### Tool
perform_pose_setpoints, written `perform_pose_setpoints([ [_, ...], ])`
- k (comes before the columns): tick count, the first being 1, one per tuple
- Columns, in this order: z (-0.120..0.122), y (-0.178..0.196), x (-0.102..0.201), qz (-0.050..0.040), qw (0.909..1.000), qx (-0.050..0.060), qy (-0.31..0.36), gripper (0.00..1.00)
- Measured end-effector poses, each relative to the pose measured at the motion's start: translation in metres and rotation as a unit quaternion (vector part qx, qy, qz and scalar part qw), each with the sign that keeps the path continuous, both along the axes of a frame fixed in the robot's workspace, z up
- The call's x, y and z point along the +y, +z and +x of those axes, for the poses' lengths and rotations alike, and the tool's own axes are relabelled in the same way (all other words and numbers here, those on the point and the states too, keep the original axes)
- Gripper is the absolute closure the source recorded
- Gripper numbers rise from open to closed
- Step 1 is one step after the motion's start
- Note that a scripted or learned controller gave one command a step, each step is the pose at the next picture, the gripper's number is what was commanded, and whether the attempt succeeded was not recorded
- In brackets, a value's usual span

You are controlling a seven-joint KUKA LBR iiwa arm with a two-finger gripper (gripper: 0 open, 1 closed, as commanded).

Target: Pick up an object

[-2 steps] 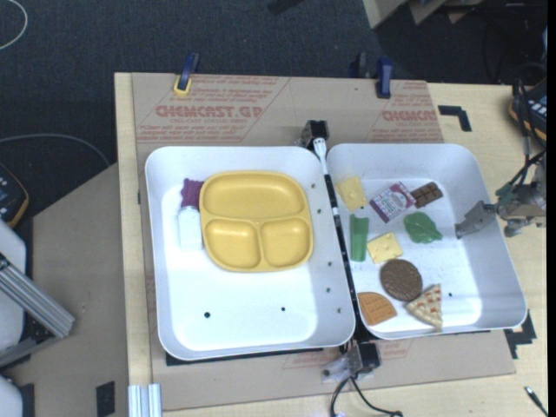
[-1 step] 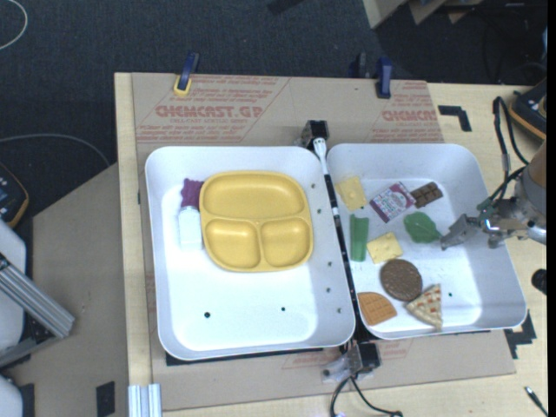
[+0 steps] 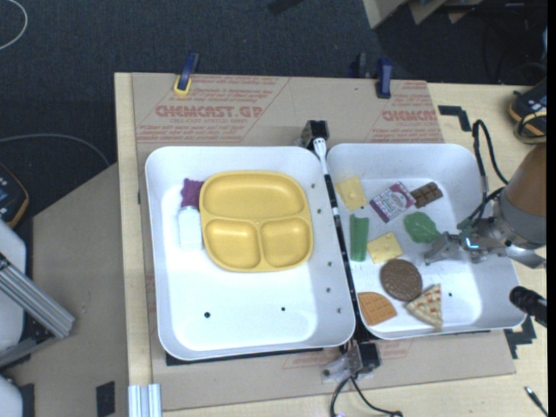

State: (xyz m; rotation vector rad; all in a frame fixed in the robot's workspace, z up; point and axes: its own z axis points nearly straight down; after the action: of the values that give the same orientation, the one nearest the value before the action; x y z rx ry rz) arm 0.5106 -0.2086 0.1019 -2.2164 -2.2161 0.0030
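In the right bin (image 3: 460, 159), at three o'clock, the tool (image 3: 439, 248) is hovering beside the green leaf (image 3: 421, 227); its spread I cannot tell. It should be descending squarely over the leaf, avoiding the brown cookie (image 3: 401, 279).

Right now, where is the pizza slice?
The pizza slice lies in the right bin, near its front edge, just right of the brown cookie.

Lighting: even, diffuse, from overhead. Shadows: faint, soft. Glare: mild bloom on both white bins (image 3: 165, 233), washing out rim detail. Focus: slightly soft overall. Surroundings beyond tabletop (image 3: 261, 102): dim.
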Motion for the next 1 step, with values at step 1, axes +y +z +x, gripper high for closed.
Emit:
perform_pose_setpoints([
  [1, -0.0004, -0.0185, 0.0009, -0.0006, 1.0, -0.001, 0.0, 0.0],
])
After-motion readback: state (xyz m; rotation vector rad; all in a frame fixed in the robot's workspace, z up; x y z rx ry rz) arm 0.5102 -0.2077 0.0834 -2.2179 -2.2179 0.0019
